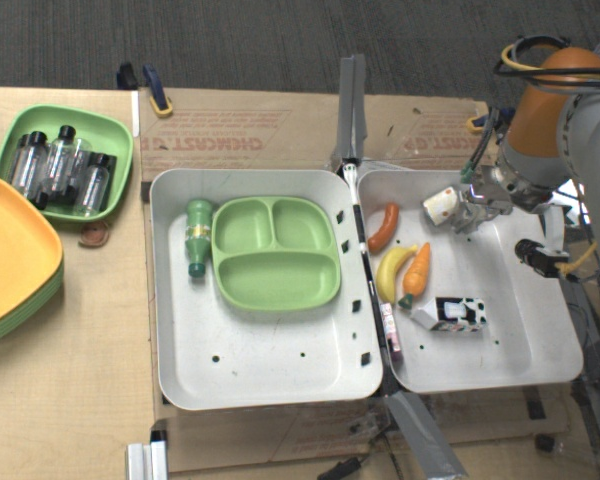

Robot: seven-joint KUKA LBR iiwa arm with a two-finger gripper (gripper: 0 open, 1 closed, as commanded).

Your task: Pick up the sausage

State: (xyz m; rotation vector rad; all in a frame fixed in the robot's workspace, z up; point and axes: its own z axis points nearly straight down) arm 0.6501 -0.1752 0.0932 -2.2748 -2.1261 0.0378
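Left bin: a green plastic bottle lies just beside the left edge of a green three-compartment plastic plate. Right bin: the reddish-orange curved sausage lies near the upper left corner, apart from the yellow banana and orange carrot that touch each other below it, with a small black-and-white carton lower still. The two-finger gripper hangs over the bin's upper right, well apart from the sausage, beside a small white object it seems to touch; whether its fingers are parted or closed cannot be told.
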